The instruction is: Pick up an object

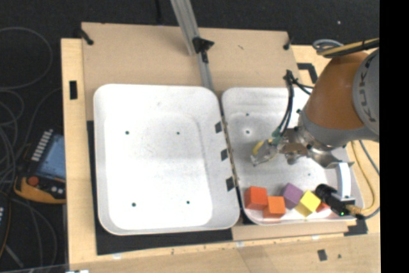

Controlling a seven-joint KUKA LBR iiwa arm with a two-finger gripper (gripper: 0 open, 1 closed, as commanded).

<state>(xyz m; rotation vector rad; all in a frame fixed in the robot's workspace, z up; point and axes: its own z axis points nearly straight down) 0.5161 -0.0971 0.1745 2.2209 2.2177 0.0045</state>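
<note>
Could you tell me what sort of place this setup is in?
Most likely a robotics lab: a wooden bench holds two white bins, a KUKA arm reaches in, and cables lie on the dark floor.

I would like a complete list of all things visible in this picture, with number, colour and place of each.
Bins: two, white, side by side on the bench.
Orange blocks: two, near edge of right bin, touching.
Purple block: one, right of the orange ones.
Yellow block: one, beside the purple block.
Metal pole: one, grey, slanting above the bins.
Handheld controller: one, orange and black, left of the bench.
Arm: one, grey with orange band, over right bin.
Tool: one, above right bin's middle.
</note>
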